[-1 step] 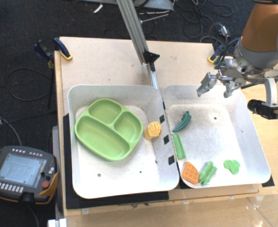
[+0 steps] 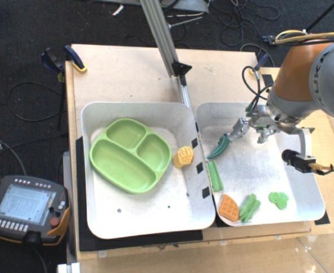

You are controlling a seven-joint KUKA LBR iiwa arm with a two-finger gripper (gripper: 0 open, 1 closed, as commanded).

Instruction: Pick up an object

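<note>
The dark green curved plastic pepper-like toy [image 2: 218,148] hangs near the right bin's [image 2: 303,209] left wall, towards its far edge; it looks light, stiff and slick (best pinched across its thick end). The pincer [image 2: 237,133] appears closed on its upper tip, the grey arm [image 2: 306,78] reaching in from the right, wrist tilted down-left.

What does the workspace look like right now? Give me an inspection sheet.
Surface: two white bins, left bin and right bin, on a wooden bench.
Job's things: dark green pod, green stick, orange waffle, green bundle and small green piece in the right bin; corn cob in the left.
Clutter: green divided plate, left bin.
Grippers: claw at the pod's upper end; grip unclear.
Cables: black leads on the floor.
Surroundings: teach pendant, metal pole.
</note>
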